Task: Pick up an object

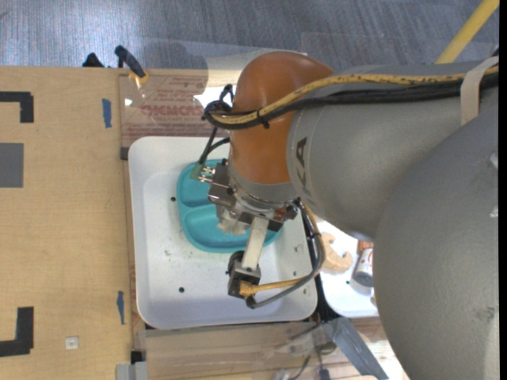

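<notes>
**Arm low over the teal object, grasp unconfirmed**

We cannot tell how the gripper (230, 216) is set: the wrist hides it where it meets the teal object (198, 216). That object, a rounded teal piece, lies in the left bin (150, 291), toward its upper middle, directly under the wrist. A small camera unit (244, 279) hangs off the wrist on a pale bracket, above the bin floor. Further right, in the other bin (344, 295), lie a tan curved piece (337, 258) and a small can-like item (363, 266).

We judge the risk to be a slip: the teal shape looks broad and smooth, so a grip on its rim could slide off during lifting.
</notes>
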`<act>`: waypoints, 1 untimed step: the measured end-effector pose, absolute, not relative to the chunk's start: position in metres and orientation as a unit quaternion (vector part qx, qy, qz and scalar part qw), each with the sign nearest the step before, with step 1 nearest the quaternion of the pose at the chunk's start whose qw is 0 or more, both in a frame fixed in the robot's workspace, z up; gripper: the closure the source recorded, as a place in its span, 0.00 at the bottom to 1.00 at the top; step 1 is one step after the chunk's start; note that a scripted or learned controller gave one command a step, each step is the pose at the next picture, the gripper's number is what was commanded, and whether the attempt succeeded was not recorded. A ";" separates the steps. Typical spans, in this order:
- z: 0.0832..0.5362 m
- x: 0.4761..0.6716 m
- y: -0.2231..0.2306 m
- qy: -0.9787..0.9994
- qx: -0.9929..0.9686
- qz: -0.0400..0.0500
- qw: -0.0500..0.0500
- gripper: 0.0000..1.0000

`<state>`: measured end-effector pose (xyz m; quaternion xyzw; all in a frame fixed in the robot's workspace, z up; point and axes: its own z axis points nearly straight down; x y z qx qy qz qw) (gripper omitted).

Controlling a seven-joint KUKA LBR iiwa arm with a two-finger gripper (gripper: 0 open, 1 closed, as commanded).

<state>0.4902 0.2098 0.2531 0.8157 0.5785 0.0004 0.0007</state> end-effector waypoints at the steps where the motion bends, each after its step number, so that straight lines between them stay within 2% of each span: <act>1: 0.263 0.490 0.211 0.580 0.815 0.000 0.001 1.00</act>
